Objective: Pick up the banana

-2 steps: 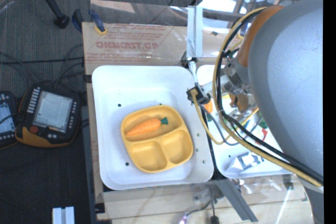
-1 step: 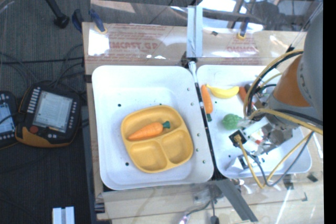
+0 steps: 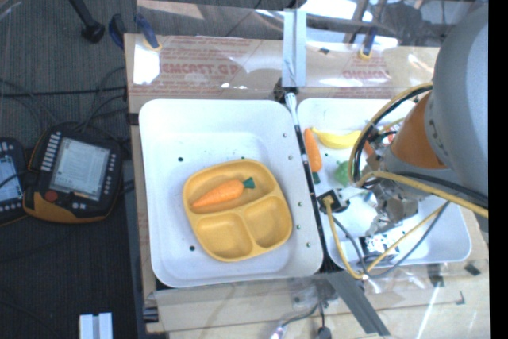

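The yellow banana [image 3: 336, 140] lies at the far left end of the right bin [image 3: 452, 246], partly hidden behind a yellow cable. My arm, with its orange band [image 3: 413, 140], leans over that bin from the right. The gripper [image 3: 386, 210] hangs low over the middle of the bin, to the right of and nearer the camera than the banana, wrapped in cables. Nothing of the banana shows at the gripper.
An orange carrot [image 3: 313, 151] lies along the right bin's left wall beside the banana, with a small green item [image 3: 343, 171] just below. In the left bin [image 3: 167, 250] stands a yellow divided plate [image 3: 266, 234] bearing another carrot [image 3: 218, 192]. Cables loop over the right bin's front.
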Controlling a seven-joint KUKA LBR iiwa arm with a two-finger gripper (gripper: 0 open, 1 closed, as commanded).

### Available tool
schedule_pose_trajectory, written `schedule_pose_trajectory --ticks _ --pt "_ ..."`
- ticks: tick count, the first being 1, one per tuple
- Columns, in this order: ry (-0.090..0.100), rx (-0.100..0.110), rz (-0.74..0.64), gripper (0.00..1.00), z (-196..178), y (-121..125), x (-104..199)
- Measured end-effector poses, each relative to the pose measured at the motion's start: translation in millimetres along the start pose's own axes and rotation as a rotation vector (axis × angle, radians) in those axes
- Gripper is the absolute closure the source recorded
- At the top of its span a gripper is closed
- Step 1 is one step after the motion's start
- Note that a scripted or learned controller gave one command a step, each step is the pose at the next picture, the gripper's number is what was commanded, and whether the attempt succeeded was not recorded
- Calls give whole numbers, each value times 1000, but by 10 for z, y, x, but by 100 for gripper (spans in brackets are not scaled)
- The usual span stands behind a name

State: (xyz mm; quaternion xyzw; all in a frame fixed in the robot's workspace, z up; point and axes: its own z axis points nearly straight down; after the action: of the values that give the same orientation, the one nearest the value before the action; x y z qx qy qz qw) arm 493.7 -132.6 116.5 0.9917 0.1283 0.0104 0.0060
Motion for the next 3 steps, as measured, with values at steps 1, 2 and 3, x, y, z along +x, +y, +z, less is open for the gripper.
schedule_pose_trajectory --ticks 1,2,3 --pt "-27 14 40 0 173 -1 939" --pt "-4 3 54 0 223 307 -34" --pt "-7 -1 61 0 245 -84 141"
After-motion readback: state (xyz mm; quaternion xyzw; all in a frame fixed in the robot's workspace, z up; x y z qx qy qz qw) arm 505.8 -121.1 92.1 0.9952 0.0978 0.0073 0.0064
